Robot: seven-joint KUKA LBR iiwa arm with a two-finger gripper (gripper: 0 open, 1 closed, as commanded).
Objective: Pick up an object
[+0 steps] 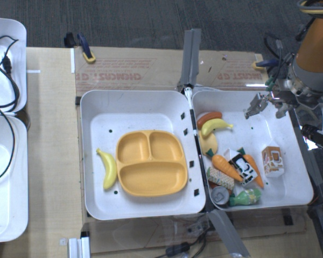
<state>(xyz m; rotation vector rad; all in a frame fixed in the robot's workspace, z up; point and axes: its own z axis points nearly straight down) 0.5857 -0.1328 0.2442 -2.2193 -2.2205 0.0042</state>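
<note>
**Bench contents: two bins, arm over the far right corner**

- Tray: yellow, three compartments, in the middle of the left bin. Taken as the landmark below.
- Banana: just left of the tray, on the floor of that bin, apart from the tray rim.
- Right bin: right of the tray, past the divider.
- Second banana: right of the tray, at the near wall of the right bin, lying over a reddish sausage.
- Carrot: right of the tray's lower half, in a heap with a black-and-white block.
- Small carton: farther right, alone.
- Tin can and green toy: below the heap.
- Gripper: well right of the tray, above the right bin's far end, fingers apart, nothing between them.
</note>
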